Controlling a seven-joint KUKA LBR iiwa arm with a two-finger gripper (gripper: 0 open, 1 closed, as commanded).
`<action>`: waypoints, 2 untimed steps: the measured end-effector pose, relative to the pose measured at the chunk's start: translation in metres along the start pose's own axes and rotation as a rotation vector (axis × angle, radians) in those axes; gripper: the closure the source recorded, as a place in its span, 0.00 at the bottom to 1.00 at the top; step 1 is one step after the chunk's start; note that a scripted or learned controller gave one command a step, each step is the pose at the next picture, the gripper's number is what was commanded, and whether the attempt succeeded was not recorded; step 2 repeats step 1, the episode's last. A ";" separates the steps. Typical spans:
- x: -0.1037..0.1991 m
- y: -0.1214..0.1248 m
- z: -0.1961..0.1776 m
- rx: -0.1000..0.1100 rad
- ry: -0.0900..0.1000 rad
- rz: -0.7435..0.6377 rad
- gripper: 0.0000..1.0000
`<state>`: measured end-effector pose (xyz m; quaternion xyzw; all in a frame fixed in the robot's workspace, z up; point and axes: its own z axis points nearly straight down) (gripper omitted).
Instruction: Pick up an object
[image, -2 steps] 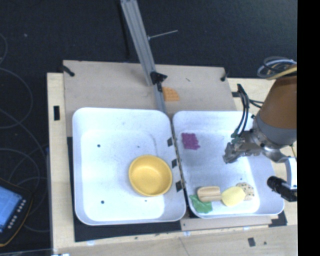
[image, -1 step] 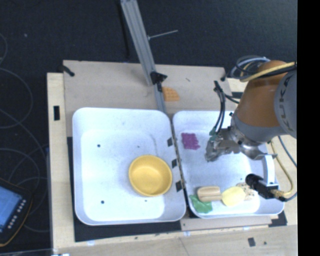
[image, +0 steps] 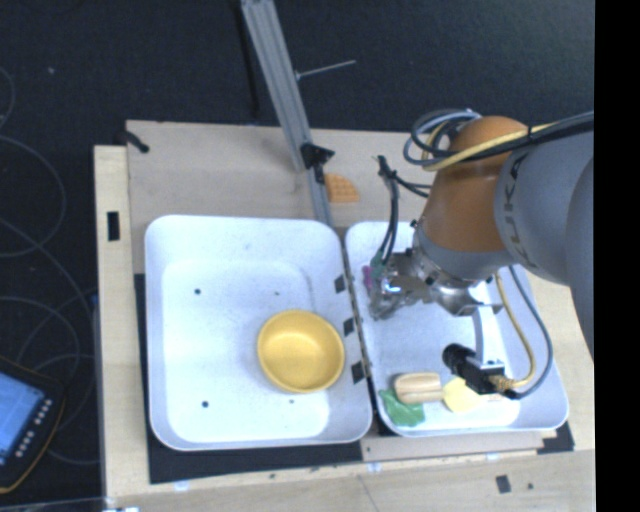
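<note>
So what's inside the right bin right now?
The right bin holds a tan block, a yellow piece beside it and a green scrap at the block's near corner. The arm covers the bin's far part, hiding whatever lies there.

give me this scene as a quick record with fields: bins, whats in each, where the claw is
left bin: one yellow bowl, open side up, near the wall shared with the other bin
right bin: tan block, yellow piece, green piece, clustered along the near edge
claw: in the right bin's left part, close to the shared wall, apart from the cluster
held: cannot tell
bench: small orange thing beyond the bins
</note>
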<state>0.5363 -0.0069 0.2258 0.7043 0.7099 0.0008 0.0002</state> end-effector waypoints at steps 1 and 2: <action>0.059 0.009 -0.014 0.000 0.001 -0.002 1.00; 0.059 0.009 -0.014 0.000 0.001 -0.002 1.00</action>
